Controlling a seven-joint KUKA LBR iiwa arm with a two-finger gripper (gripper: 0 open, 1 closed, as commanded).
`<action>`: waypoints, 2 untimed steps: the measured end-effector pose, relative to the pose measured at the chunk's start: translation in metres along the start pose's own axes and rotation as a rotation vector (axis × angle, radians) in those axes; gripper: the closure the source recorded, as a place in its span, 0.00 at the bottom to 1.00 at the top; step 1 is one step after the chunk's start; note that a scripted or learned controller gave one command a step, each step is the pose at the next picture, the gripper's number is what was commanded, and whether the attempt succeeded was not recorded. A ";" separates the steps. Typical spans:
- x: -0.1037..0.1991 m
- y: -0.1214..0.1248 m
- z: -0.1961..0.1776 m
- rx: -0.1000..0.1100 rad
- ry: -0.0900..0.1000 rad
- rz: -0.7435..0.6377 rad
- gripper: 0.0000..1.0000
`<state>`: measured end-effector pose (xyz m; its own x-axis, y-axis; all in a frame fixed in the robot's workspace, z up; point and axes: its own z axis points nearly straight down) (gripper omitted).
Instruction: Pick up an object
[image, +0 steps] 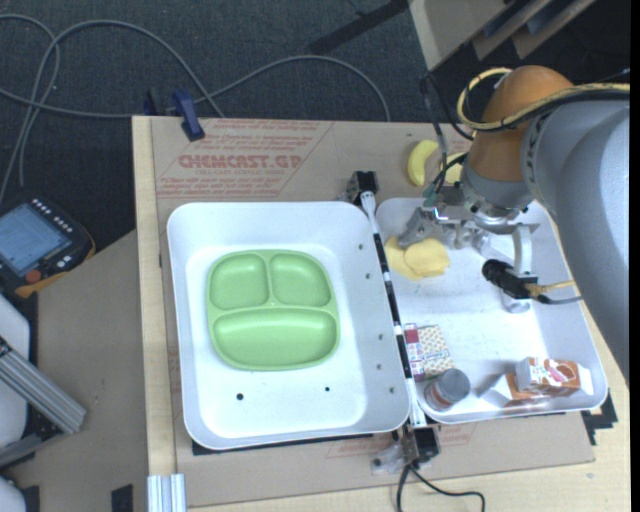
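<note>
Leftmost on the bench, the left shallow white plastic bin (190, 300) holds a pale green plastic divided plate (272, 308) with three compartments, lying flat near the bin's middle. A row of black clips runs along the seam where this bin meets the right shallow white plastic bin (570, 330).

Just right of that seam, near the lower part of the right bin, lies a small patterned packet with red and white print (428, 348), and just below it a grey round-topped cap or small jar (449, 386). Further right along the bin's near edge rests an orange and white carton (542, 378) on its side.

In the upper left part of the right bin sits a pale yellow lumpy soft object (422, 260). The two-finger metal gripper (448, 232) hangs just above and beside it, at the end of the grey arm with its orange band (510, 115); whether it is spread or closed cannot be told from this angle, and nothing is seen caught in it. A second yellow rounded object (424, 163) lies on the cardboard bench beyond the bin's far rim.
</note>
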<state>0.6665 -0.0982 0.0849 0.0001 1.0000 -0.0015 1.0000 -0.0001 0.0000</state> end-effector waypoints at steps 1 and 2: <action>0.007 0.000 0.000 0.001 0.000 -0.001 0.00; 0.004 0.000 0.000 0.000 0.000 0.000 0.00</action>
<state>0.6665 -0.0944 0.0850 -0.0001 1.0000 -0.0017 1.0000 0.0001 -0.0004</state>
